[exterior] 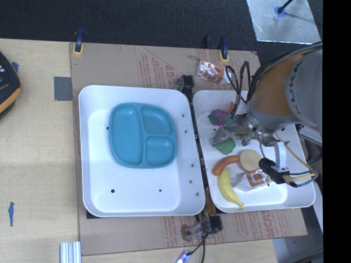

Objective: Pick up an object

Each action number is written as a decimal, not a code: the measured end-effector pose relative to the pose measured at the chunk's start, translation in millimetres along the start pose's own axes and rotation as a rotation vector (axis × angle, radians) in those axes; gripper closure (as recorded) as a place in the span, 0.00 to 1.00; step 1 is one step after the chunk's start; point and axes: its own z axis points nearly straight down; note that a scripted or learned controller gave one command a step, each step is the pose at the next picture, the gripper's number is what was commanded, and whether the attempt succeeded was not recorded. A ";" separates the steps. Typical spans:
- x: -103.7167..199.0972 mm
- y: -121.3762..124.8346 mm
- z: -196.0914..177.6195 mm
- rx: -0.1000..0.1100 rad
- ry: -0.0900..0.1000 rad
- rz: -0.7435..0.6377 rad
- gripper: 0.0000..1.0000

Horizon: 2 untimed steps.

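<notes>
The right bin [296, 200] holds several small objects. A purple piece [219, 115] lies near its far left, with a green piece [224, 145] just in front of it. Nearer the front are an orange-red sausage shape [225, 164], a yellow banana [229, 189], a tan round piece [250, 159] and a small orange-and-white box [256, 178]. My gripper [232, 128] reaches in from the right and sits low over the bin's left part, between the purple and the green piece. Its metal tip is close to both. Nothing is seen lifted.
The left bin [93, 190] carries a blue divided plate [143, 135]. A small wrapped packet [210, 72] lies on the cardboard behind the right bin. Black cables [239, 80] hang beside the arm. A yellow-and-black device [7, 86] sits at the bench's far left.
</notes>
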 end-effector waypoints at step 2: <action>-0.9 -0.1 -10.0 0.002 -0.002 -0.002 0.00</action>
